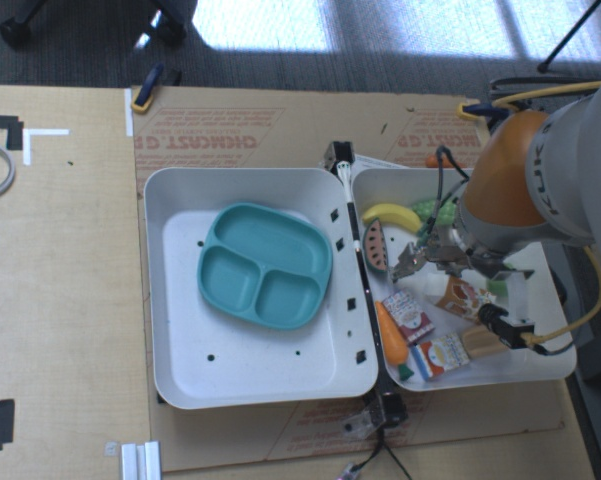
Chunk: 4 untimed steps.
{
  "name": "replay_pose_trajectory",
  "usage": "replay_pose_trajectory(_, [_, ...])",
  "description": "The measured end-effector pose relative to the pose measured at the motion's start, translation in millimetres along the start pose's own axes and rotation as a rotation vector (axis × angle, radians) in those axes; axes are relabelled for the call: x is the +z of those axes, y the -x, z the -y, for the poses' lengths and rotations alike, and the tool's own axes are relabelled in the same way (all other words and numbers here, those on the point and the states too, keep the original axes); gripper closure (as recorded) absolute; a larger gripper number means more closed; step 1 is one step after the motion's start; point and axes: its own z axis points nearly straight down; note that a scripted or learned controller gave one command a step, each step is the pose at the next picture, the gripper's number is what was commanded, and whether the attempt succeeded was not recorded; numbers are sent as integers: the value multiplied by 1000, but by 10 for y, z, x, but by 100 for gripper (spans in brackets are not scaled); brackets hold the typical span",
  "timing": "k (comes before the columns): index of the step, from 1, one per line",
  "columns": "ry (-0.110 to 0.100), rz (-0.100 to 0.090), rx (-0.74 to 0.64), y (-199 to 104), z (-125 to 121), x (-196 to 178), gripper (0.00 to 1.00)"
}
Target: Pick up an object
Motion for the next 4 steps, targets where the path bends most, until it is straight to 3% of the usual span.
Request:
replay_pose_trajectory(1, [-2,-4,0,544,218,1,0])
replay_pose_trajectory(2, [0,-1,5,555,212,-96,100])
replay_pose_trajectory(3, [0,-1,4,555,212,-97,0])
replay_pose_trajectory(4, [0,0,2,795,801,-1,0])
